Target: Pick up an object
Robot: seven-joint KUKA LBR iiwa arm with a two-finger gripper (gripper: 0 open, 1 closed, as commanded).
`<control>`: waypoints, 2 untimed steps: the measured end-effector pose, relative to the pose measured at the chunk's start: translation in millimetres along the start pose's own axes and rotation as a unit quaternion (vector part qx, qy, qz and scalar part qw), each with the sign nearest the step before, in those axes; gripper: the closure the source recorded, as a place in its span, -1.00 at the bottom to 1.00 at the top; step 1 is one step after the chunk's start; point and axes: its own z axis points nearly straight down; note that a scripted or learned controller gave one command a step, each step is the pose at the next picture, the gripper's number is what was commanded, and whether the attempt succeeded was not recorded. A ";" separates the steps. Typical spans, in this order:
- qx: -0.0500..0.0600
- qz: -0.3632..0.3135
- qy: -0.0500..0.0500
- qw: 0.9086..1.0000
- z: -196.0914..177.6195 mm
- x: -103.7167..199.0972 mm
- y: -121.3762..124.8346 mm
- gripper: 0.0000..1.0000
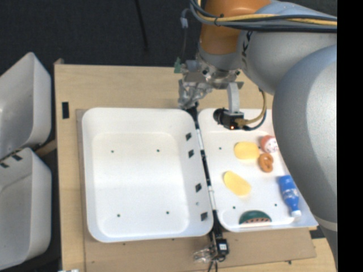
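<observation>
Grey arm with orange band reaches over the counter [68,84]; we cannot tell the gripper's state.
We record, by size: the arm's gripper [190,98] above the far rim where the left bin [91,152] meets the right bin [218,152]. The right bin holds two yellow pieces [246,151] and [236,183], a blue bottle [288,194], a green-and-red slice [254,217], a brown item [265,162] and a red-and-white item [269,144].

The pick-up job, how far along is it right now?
Nothing looks picked yet. The gripper sits over the far end of the seam between the bins. The two yellow pieces, the blue bottle and the other items lie in the right bin. The reach, grasp and lift are all left.
</observation>
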 end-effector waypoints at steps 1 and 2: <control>-0.013 0.004 0.001 1.000 -114.7 -41.5 -114.2 1.00; -0.010 0.003 0.001 1.000 -128.4 -43.6 -121.3 1.00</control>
